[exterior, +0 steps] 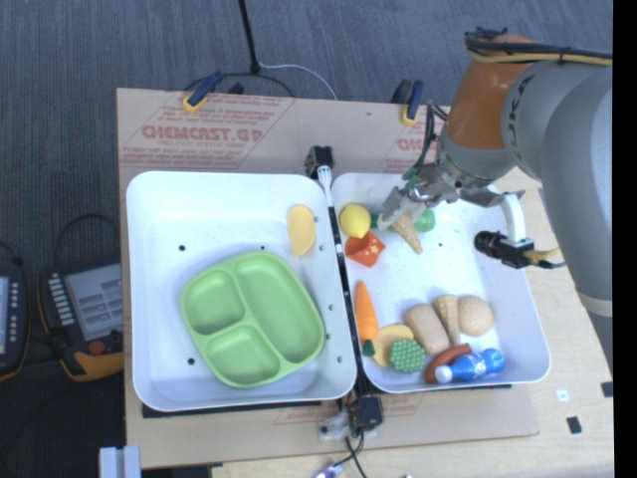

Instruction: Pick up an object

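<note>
Bench (199,132), 2 bins; gripper (413,207) over right bin (513,307).

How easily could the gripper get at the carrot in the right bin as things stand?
Probably easily: the carrot lies alone along the bin's left wall, nothing on top, and the gripper hovers in the same bin.

arm (557,118): cut off at right edge | gripper (410,205): finger gap unclear | left device (8,312): cropped
</note>
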You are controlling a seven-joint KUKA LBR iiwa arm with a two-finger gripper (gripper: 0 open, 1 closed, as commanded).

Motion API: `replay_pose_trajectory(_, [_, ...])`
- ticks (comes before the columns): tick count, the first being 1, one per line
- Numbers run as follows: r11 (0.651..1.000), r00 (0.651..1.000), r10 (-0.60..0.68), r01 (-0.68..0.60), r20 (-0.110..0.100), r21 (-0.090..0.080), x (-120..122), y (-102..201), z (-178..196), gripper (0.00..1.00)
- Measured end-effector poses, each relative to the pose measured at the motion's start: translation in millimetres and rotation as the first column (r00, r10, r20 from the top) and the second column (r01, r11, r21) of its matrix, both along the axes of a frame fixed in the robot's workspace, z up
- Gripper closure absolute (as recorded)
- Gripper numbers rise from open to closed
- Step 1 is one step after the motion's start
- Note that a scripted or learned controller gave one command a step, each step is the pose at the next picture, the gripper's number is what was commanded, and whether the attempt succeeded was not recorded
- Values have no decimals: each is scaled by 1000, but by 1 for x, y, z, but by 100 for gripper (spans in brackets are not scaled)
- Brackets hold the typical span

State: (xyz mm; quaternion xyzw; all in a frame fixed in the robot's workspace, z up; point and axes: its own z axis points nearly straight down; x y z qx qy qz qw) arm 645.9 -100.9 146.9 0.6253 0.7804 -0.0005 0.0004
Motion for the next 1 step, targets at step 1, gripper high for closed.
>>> replay_pose_trajectory(1, [977,977,-211,211,0,0,-22,36,58,100])
